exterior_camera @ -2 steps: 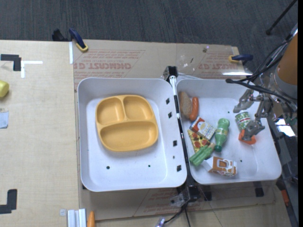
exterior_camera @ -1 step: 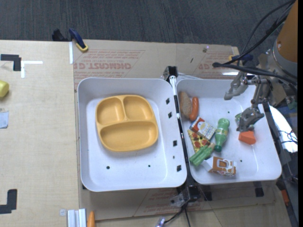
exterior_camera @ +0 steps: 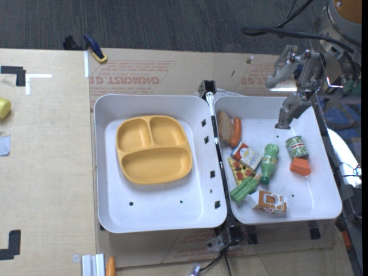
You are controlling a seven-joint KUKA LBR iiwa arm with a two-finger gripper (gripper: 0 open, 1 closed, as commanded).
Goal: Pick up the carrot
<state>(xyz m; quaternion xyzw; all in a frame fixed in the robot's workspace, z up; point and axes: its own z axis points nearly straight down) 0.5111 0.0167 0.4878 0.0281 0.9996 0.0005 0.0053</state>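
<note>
Overhead, the gripper [exterior_camera: 286, 118] hangs above the far right part of the right bin [exterior_camera: 322, 209], its dark fingers pointing down toward the bin floor with nothing seen between them; whether they stand wide or narrow cannot be told from this slant. The grey arm comes in from the upper right, with cables trailing behind it.

Down in the right bin, the carrot [exterior_camera: 301, 167], a short orange piece, lies near the right wall, touching or just beside the green can [exterior_camera: 296, 147] that sits on its far side. It lies nearer the camera than the gripper and apart from it. Toward the bin's middle stands a green bottle [exterior_camera: 268, 163], tilted, with a green vegetable-like piece [exterior_camera: 244, 188] at its lower end and a red and yellow packet [exterior_camera: 242, 160] to its left. A small orange and white carton [exterior_camera: 271, 202] rests near the front wall. At the far left of this bin lie a hot dog bun and sausage [exterior_camera: 229, 129], side by side.

The left bin [exterior_camera: 109, 211] holds a yellow divided plate [exterior_camera: 154, 149]. Both bins sit on cardboard on the bench [exterior_camera: 40, 171].
</note>
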